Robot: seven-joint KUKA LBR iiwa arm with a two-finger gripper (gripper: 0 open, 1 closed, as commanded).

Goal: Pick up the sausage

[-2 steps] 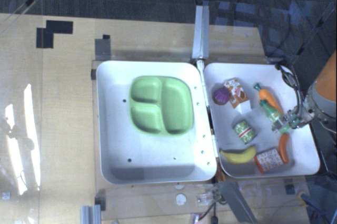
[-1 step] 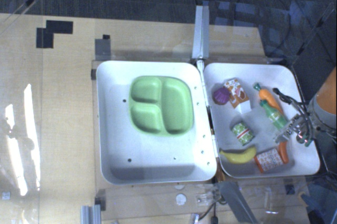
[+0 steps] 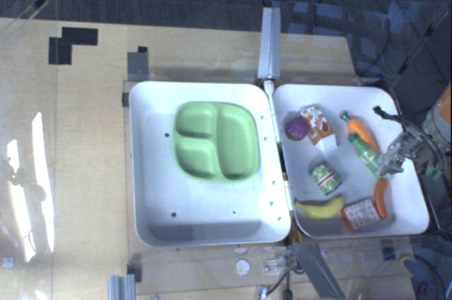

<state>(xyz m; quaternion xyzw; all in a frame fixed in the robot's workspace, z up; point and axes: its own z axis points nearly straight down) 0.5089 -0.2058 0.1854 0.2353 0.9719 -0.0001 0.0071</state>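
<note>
**A:** Since everything hangs off the right-hand bin (image 3: 417, 224), start there: what's around it?

**B:** It sits on the table (image 3: 85, 171), touching the left-hand bin (image 3: 141, 171), which holds a green divided plate (image 3: 215, 140). Inside the right-hand bin: a yellow banana (image 3: 319, 207) along its near wall, a red packet (image 3: 361, 214) beside that, a green bottle (image 3: 363, 152), a small printed carton (image 3: 319, 125), a green-labelled can (image 3: 325, 178), an orange carrot (image 3: 361, 130) and a purple piece of toy food (image 3: 296, 128).

**A:** And the sausage?

**B:** The sausage (image 3: 381, 198) lies in that bin's near right corner, its long axis running roughly from far wall to near wall, lower end touching the red packet.

**A:** Where is the end effector?

**B:** The end effector (image 3: 393, 159) hangs over the bin's right side, by the bottle's base. The sausage lies just beyond it, toward the bin's near wall.

**A:** Open or closed?

**B:** I can't tell; nothing visibly sits in its grip.
</note>
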